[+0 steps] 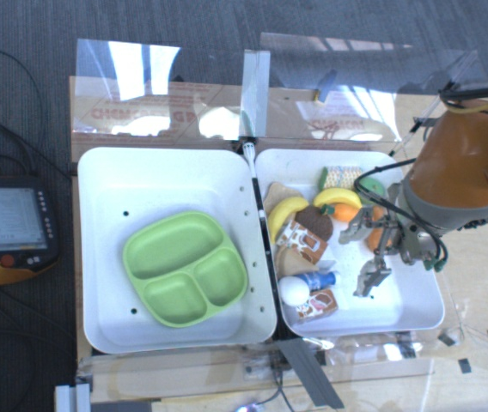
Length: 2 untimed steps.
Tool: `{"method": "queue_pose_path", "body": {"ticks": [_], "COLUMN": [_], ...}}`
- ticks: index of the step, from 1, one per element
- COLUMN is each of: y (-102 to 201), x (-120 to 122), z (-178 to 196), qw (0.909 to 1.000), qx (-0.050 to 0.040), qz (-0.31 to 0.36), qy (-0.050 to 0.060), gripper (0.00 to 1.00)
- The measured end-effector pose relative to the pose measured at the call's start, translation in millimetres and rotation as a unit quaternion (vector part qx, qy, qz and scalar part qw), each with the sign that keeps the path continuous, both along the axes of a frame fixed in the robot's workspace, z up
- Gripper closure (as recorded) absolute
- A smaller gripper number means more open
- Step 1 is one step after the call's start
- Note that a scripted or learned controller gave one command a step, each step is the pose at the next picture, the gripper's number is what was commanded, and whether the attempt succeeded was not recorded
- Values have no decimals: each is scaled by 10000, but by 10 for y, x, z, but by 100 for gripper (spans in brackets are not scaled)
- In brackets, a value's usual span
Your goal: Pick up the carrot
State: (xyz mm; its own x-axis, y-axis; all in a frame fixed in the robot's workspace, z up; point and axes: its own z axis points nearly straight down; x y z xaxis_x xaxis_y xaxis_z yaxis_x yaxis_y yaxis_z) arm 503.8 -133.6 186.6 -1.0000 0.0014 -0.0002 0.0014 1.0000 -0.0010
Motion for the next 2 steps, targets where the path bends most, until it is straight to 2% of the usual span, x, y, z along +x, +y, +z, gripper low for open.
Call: {"method": "queue_pose_path", "body": {"ticks": [1,2], "y": [-340,-329], "x": [757,796], "z": [-916,-796], "qw": [9999,9997], "qx": [-30,-55], "qz": [127,136], "qy": [-110,-177], "gripper": [0,100]}}
